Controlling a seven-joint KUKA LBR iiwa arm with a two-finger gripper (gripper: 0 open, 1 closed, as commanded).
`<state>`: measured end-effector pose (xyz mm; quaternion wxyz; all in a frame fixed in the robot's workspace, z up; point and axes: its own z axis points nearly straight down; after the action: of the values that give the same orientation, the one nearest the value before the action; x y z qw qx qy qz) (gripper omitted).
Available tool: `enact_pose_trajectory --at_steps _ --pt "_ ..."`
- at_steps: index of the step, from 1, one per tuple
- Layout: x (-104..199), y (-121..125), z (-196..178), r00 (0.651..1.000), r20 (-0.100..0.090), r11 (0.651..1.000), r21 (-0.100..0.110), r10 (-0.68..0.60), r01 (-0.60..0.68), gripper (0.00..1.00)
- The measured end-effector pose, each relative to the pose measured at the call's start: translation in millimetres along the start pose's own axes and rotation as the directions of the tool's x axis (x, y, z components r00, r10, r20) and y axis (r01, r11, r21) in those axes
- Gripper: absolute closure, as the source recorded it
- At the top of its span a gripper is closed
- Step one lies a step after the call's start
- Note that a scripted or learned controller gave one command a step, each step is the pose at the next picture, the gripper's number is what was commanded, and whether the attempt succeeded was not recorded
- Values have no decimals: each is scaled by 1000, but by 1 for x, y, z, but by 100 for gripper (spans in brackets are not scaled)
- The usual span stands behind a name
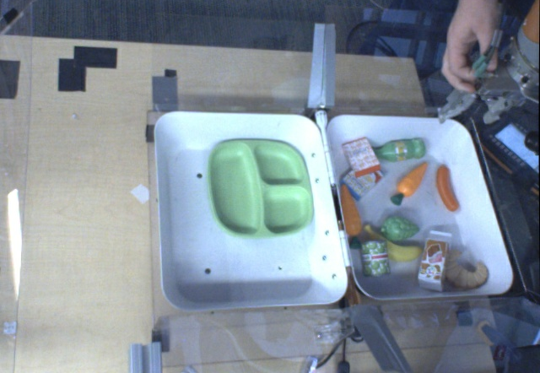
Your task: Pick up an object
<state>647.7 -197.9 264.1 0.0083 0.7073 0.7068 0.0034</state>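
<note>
In the right bin (pixel 485 162), the carrot (pixel 411 181) lies fairly free near centre. The gripper (pixel 460 103) hangs over the one o'clock corner, open or closed I cannot tell; best descend squarely across the carrot's body.

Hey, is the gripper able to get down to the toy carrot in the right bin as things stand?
Probably yes. The carrot lies uncovered in the right bin, apart from the green bottle and the sausage. But a person's hand is at the gripper, off the bin's far right corner.
</note>
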Motion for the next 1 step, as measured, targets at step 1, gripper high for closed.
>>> enact_pose_trajectory --at_steps 1 --pt "36 20 123 998 -6 998 18 61 -61 0"
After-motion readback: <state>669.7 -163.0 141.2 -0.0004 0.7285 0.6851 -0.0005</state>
